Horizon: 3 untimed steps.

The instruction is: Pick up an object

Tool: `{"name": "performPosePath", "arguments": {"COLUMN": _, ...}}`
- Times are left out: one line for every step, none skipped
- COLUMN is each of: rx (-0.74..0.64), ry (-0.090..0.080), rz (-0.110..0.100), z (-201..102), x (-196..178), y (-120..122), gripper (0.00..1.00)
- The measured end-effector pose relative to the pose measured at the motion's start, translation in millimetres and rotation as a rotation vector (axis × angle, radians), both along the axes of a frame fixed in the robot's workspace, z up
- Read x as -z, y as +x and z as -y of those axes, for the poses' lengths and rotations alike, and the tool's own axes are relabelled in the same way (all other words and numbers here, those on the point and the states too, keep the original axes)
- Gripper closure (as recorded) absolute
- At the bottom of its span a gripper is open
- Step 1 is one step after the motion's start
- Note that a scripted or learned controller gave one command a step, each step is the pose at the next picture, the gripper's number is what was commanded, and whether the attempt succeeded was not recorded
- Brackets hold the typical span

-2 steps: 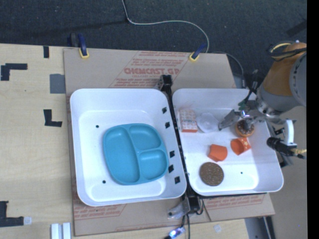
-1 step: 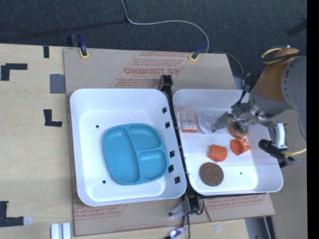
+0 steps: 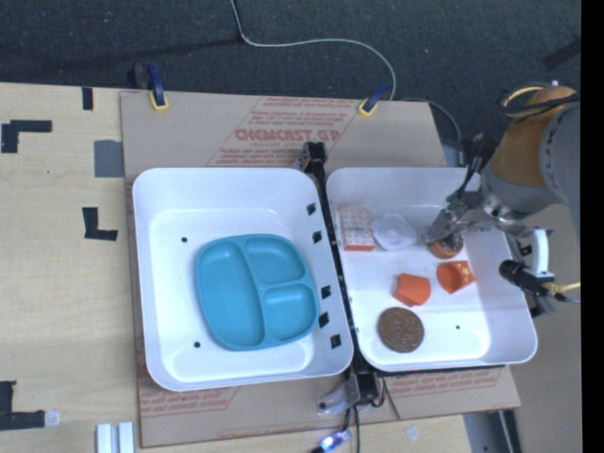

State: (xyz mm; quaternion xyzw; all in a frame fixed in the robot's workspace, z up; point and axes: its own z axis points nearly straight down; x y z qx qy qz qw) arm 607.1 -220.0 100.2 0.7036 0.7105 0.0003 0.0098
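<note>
In the right bin (image 3: 510, 343), a brown disc (image 3: 401, 329), two orange blocks (image 3: 412, 289) and a clear cup (image 3: 394, 231) crowd the small brown object (image 3: 445, 247) under the gripper (image 3: 449, 226), whose grip I cannot tell, arm reaching from the right

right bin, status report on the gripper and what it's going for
Gripper low in right bin, over a small brownish object; grasp not confirmed. Orange blocks and brown disc lie apart, nearer the front. Nothing blocking.

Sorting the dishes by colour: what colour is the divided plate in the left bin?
Light blue divided plate, seen in the camera view.
</note>
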Motion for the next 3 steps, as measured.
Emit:
{"name": "performPosePath", "arguments": {"rx": 0.007, "ry": 0.013, "rz": -0.014, "z": -1, "x": -59, "y": 6, "gripper": 1.0}}
{"name": "performPosePath", "arguments": {"rx": 0.007, "ry": 0.013, "rz": -0.014, "z": 0, "x": -120, "y": 7, "gripper": 1.0}}
{"name": "performPosePath", "arguments": {"rx": 0.008, "ry": 0.013, "rz": -0.019, "z": 0, "x": -117, "y": 7, "gripper": 1.0}}
